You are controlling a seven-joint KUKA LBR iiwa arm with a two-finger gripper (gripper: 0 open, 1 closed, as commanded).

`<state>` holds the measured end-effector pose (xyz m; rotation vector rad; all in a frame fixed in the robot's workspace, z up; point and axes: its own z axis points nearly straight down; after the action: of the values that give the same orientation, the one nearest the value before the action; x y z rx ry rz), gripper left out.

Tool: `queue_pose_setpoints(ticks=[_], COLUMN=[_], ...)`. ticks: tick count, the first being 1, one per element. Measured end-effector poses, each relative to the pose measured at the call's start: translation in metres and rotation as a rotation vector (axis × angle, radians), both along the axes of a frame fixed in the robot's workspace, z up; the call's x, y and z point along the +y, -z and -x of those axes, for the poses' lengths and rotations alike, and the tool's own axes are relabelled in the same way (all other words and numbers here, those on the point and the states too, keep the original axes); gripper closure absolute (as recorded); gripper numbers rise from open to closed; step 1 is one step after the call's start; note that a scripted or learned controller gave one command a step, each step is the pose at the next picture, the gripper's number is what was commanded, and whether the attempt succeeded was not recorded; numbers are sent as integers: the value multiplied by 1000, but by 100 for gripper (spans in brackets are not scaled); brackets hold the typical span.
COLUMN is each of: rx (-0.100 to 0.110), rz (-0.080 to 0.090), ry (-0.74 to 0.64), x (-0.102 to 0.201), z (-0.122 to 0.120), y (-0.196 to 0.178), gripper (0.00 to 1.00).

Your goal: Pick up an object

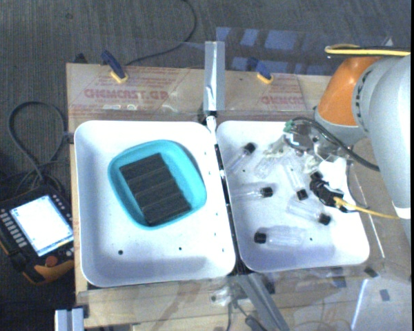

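Target stuff: a scatter of small clear plastic vials with black caps (281,236) lying flat in the right white bin (345,250). About 6 caps can be counted, though the see-through bodies are tough to separate from the white floor.

Nearest candidates: the clear vial with a black cap near the front of the bin, well apart from the others, plus a tighter bunch (310,185) up by the arm.

Gripper: the two-finger gripper (300,140) sits low over the back of the right bin, among the upper vials. Can't tell if it's spread or pinched, the wiring and glare hide that, and nothing is visibly held.

Arm: the grey KUKA arm with its orange band (341,95) comes in from the right, with a yellow cable (366,211) trailing across the bin.

Other bin: the left white bin (96,254) has a teal plastic tray (121,174) with a black ribbed block (154,188) in it.

Risk: round, slick vials probably roll or squirt out of a pinch. In the bunch, 1 finger could land on a neighbour and nudge everything. The cable might drag pieces too.
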<state>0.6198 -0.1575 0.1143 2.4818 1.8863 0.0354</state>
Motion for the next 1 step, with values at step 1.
queue_pose_setpoints(ticks=[1], rx=[1], rz=[2], ry=[-2], x=[0], z=[0], y=[-12], gripper=[100])
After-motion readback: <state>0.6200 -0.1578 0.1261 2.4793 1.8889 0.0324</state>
